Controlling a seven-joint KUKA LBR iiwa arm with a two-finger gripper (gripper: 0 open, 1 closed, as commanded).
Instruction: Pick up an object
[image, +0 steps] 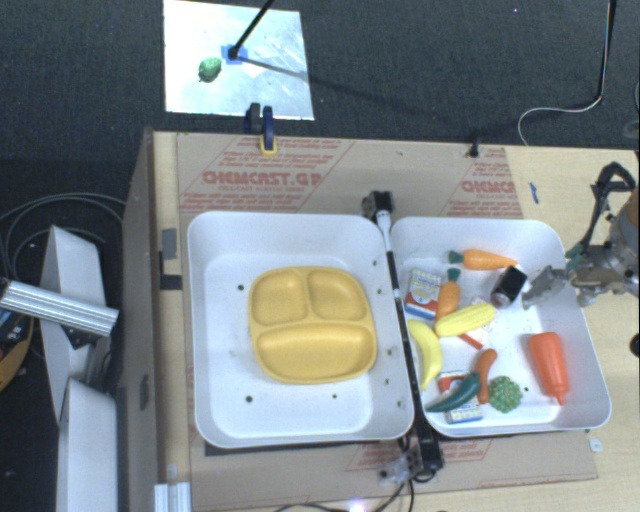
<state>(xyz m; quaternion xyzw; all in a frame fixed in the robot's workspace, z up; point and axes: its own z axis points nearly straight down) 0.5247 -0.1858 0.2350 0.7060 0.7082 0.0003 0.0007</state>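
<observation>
The arm (615, 255) is cut off at the right edge; the gripper (545, 285) blurs over the right bin (590, 330), its finger position indiscernible.

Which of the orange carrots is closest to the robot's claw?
The carrot at the back of the right bin is nearest the gripper. The big carrot lies nearer the front, and the small carrot sits farther left.

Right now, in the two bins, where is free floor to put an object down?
Left bin: bare floor all around the yellow plate. Right bin: crowded on its left half; a bare strip lies between the corn and the big carrot.
</observation>
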